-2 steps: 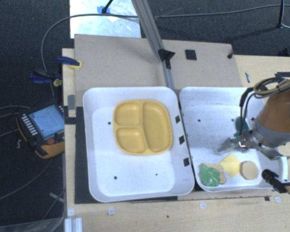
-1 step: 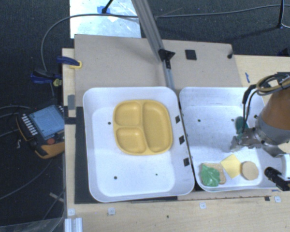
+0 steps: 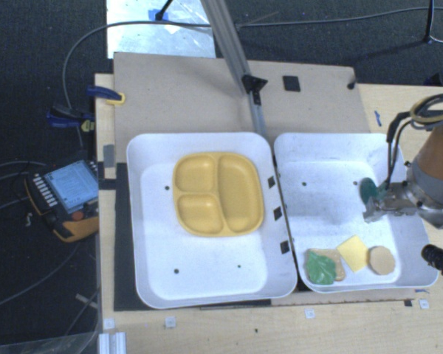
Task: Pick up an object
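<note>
Along the near wall of the right-hand shallow white bin, three small objects are seen in a row: a green leafy toy piece on a tan slice at the near-left corner, a pale yellow wedge-shaped block just beside it, and a round tan disc touching or nearly touching the wedge on its right. None of them is held. Farther back, over the right half of the same bin, the grey two-finger gripper is positioned, with a small dark-green item seen right beside its tip; whether that item is part of the tool or a loose object cannot be told, and the fingers' spread is not resolved at this size. The row of objects is judged to lie toward the camera from the gripper, the disc almost directly below it in the picture and the wedge slightly left; the row's long axis runs left to right. A short move toward the near wall would be called for. In the left bin, a yellow three-compartment plastic tray is shown, well apart from the arm.
</note>
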Robot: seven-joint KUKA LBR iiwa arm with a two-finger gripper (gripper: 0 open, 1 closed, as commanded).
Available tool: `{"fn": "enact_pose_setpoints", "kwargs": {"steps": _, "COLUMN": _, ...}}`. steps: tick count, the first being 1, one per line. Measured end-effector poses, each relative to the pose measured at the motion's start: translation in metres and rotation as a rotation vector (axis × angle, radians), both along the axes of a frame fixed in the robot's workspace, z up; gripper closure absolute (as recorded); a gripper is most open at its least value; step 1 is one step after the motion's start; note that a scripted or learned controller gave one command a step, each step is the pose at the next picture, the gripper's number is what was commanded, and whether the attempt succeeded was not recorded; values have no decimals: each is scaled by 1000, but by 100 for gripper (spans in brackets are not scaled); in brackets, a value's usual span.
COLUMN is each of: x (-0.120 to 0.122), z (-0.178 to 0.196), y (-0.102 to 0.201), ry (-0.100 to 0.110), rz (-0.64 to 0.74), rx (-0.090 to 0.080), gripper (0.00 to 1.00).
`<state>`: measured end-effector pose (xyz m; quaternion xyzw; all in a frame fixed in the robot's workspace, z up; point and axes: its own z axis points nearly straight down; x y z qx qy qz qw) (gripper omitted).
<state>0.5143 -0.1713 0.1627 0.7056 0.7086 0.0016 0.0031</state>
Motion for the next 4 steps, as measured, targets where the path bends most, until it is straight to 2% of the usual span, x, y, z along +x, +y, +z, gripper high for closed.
{"fn": "enact_pose_setpoints", "kwargs": {"steps": 1, "x": 3, "z": 44, "y": -4, "ry": 0, "rz": 0, "rx": 0, "gripper": 100}}
{"fn": "enact_pose_setpoints", "kwargs": {"steps": 2, "x": 7, "z": 108, "y": -5, "ry": -2, "rz": 1, "rx": -1, "gripper": 100}}
{"fn": "enact_pose_setpoints", "kwargs": {"steps": 4, "x": 6, "z": 116, "y": 98, "ry": 5, "rz": 7, "rx": 4, "gripper": 100}}
